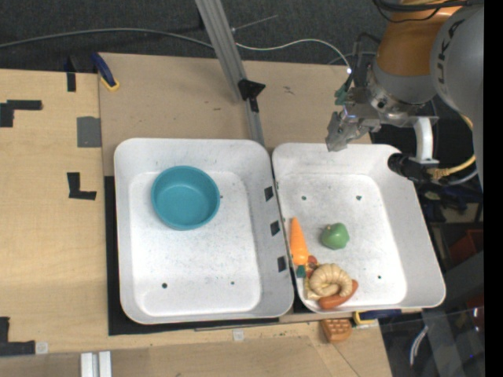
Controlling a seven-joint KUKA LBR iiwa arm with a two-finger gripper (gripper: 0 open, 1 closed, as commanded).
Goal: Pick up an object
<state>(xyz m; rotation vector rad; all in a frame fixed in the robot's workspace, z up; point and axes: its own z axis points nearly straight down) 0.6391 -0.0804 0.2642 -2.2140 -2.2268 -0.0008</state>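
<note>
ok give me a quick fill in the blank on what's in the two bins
1. The teal bowl sits in the ____ bin as the camera sees it.
2. The carrot lies along the right bin's ____ wall.
3. The green pepper lies ____ the carrot.
4. The hand is above the right bin's ____ edge.

Missing words: left; left; right of; far

A: Left bin [134,210]?
B: Blue bowl [185,197], toward 10 o'clock.
A: Right bin [409,210]?
B: Green pepper [335,236] centre; carrot [299,244] at 8; croissant [328,280] and sausage [339,295] at 7. Gripper [339,136] above 12 o'clock rim.
</note>
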